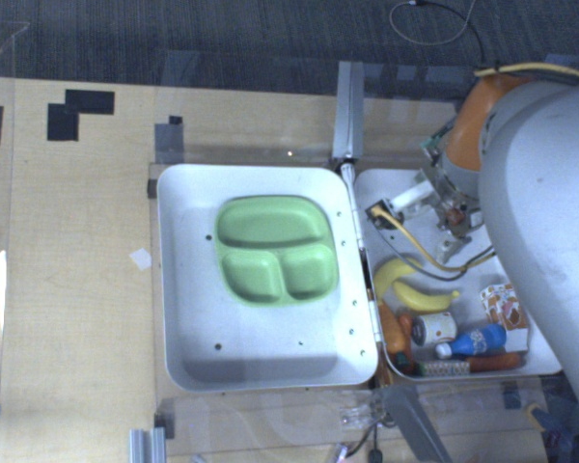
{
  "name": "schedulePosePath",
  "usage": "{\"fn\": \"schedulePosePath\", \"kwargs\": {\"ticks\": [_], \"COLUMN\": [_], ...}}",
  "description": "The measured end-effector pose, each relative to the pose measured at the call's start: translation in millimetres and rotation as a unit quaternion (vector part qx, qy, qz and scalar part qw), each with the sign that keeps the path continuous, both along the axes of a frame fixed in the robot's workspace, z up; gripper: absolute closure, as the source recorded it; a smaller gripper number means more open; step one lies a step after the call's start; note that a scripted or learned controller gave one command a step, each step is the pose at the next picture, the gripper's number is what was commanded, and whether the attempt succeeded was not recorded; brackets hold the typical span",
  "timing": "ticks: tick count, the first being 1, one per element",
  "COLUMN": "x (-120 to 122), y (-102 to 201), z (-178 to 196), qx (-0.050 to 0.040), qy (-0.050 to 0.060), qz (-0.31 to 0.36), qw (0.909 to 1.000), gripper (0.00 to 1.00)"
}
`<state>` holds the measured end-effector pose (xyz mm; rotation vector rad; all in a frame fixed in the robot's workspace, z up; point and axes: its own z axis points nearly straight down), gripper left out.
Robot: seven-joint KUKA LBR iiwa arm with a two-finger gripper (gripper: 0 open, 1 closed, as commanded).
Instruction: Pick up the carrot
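Observation:
The carrot (489,362) looks like the long reddish-orange piece with a dark green end, lying along the front wall of the right bin (367,186). It sits just below a blue bottle (475,341). My gripper (450,222) hangs over the back half of the right bin, above and behind the banana (412,287), well apart from the carrot. The big grey arm covers the bin's right side. Nothing can be seen held in the gripper.
A small can (434,329), an orange item (394,333) by the left wall and a printed packet (503,305) crowd the right bin's front. A yellow cable (417,247) loops below the wrist. The left bin (188,287) holds a green divided plate (275,249).

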<state>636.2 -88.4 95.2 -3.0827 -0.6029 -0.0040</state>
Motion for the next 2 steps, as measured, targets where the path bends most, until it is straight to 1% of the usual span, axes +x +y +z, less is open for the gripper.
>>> {"fn": "schedulePosePath", "kwargs": {"ticks": [1, 2], "x": [1.3, 3.7], "y": [1.7, 27.0], "z": [10.9, 90.8], "qx": [0.0001, -0.0008], "qy": [-0.001, -0.001], "qz": [0.004, 0.114], "qw": [1.0, 0.9935], "gripper": [1.0, 1.0]}}
